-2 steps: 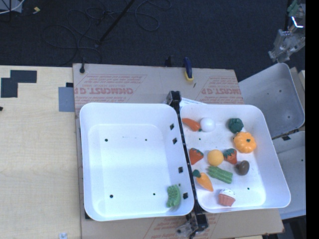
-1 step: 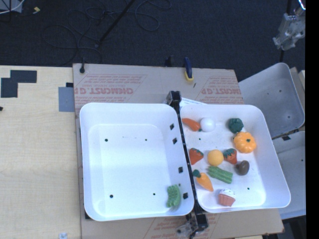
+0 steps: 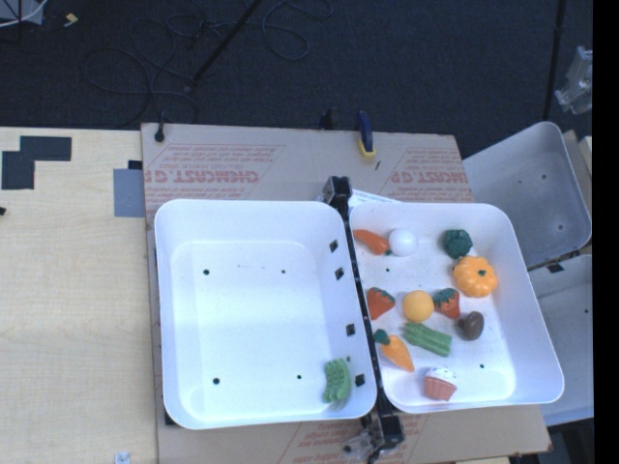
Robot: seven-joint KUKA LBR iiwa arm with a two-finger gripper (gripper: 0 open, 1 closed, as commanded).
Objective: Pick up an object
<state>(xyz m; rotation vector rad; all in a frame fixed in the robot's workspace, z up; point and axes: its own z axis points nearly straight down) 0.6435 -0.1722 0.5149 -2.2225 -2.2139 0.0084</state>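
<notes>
Cucumber (image 3: 427, 338) lengthwise left-right in right bin (image 3: 527, 356); lettuce (image 3: 337, 382) upright in left bin (image 3: 174, 336); jaws' state untellable

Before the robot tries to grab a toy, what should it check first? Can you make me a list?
1. Toys to pick from: ok. The right bin holds many, like the pumpkin and cupcake.
2. An easy toy standing alone: ok. The cupcake sits apart from the others.
3. Crowded spots: not ok. The orange ball touches the strawberry.
4. Left bin: ok. One green toy lies in its near right corner, against the wall, harder to grab.
5. Bins sitting flat, side by side: ok.
</notes>
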